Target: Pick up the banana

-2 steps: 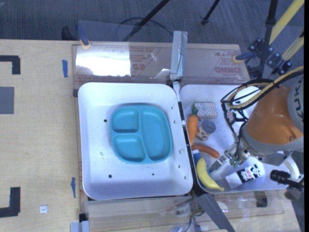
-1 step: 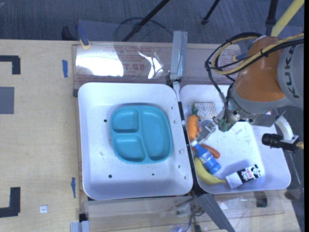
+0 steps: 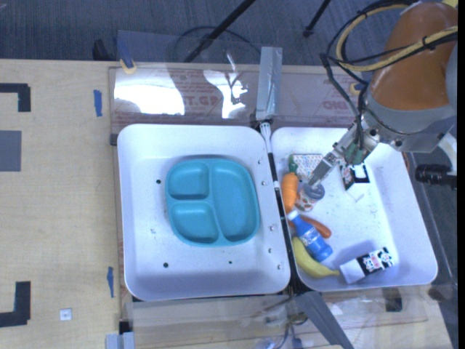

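Note:
The yellow banana lies at the front left of the right bin, partly under a blue bottle with a white cap and an orange piece beside it. My gripper hangs over the left part of that bin, slanting down and to the left from the orange-banded wrist. It is well behind the banana, right beside an orange carrot. Nothing yellow shows at its tip.
A teal divided plate sits in the left bin. In the right bin, a white box with black print lies at the front and a small black-and-white item near the back. A patterned packet lies behind the carrot.

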Controlling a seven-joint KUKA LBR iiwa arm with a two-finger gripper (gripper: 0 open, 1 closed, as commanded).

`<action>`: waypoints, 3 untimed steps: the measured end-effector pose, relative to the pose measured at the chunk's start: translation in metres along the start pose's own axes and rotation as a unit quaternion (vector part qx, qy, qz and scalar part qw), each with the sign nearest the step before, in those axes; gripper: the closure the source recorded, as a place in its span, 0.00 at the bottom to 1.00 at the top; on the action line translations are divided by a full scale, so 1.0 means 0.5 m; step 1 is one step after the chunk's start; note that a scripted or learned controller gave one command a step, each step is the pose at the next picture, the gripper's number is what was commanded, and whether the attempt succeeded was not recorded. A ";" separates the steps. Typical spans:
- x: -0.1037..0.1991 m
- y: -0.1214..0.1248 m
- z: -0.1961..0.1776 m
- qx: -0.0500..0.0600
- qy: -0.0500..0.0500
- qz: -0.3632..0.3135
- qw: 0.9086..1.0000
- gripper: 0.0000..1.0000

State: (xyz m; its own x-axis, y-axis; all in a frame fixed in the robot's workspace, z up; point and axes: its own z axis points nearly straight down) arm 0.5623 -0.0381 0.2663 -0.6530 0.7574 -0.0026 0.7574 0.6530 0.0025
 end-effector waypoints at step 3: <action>-0.024 0.016 0.162 0.000 0.000 -0.034 0.999 0.00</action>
State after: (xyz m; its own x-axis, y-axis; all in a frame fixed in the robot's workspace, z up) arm 0.5765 -0.0418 0.1854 -0.7024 0.7118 -0.0024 0.7118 0.7024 0.0028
